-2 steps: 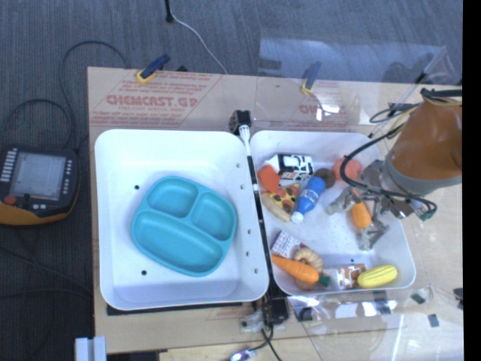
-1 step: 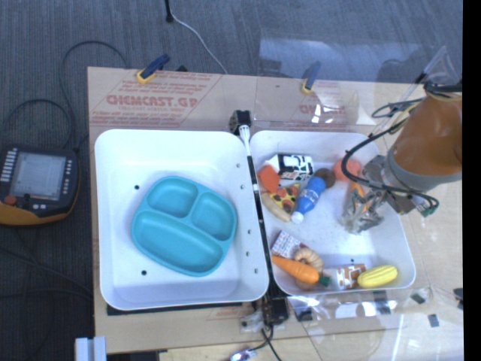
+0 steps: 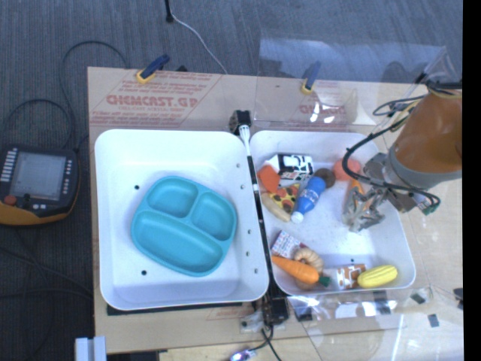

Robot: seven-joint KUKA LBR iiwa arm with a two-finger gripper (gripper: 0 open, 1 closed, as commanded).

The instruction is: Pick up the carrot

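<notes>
Two white bins sit side by side on the bench. The left bin point(image 3: 113, 224) holds a blue divided plate point(image 3: 184, 224), lying a little toward that bin's near left corner. The right bin point(image 3: 402, 239) is crowded: the carrot point(image 3: 295, 269) lies by its near edge, toward the near left corner, its green tip pointing right, and a small doughnut-like piece point(image 3: 308, 256) touches it on the far side. A yellow lemon-shaped toy point(image 3: 377, 276) rests in the near right corner. A blue bottle point(image 3: 308, 196) lies tilted near the middle, beside a slice of pizza point(image 3: 276, 201) along the left wall. The gripper point(image 3: 362, 215) hangs low toward the bin's right side, well apart from the carrot; I cannot tell how it is set.
</notes>
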